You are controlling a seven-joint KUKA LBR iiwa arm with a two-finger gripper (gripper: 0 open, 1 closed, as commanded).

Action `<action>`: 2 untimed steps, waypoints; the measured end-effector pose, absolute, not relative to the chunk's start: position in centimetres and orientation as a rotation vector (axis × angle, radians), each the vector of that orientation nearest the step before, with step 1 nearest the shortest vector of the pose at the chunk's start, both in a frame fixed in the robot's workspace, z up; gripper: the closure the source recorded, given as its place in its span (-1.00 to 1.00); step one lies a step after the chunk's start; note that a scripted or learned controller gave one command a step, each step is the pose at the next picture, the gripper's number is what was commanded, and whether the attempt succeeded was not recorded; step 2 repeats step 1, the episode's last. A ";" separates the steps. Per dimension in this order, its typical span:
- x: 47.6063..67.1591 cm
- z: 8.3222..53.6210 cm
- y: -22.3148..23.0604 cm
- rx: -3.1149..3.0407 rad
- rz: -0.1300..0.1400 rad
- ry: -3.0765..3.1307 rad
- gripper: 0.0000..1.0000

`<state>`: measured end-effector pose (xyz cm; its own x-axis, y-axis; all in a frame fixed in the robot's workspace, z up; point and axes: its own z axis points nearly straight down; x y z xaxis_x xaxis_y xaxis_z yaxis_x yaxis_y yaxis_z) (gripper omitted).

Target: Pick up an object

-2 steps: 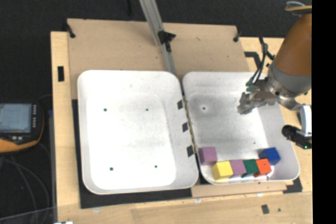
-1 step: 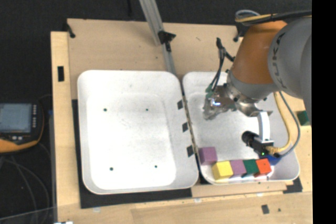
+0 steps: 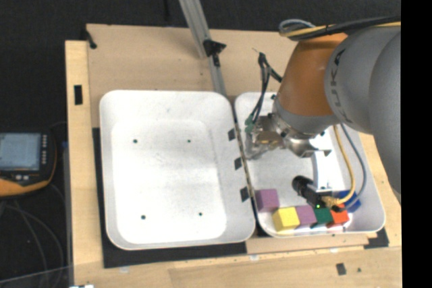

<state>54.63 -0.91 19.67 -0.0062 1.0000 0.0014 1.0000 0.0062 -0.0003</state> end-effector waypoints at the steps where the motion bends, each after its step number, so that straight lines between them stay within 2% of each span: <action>1: 56.7 26.5 7.7 -2.214 -0.010 -2.235 1.00; 2: 56.7 26.5 7.7 -2.214 -0.010 -2.235 1.00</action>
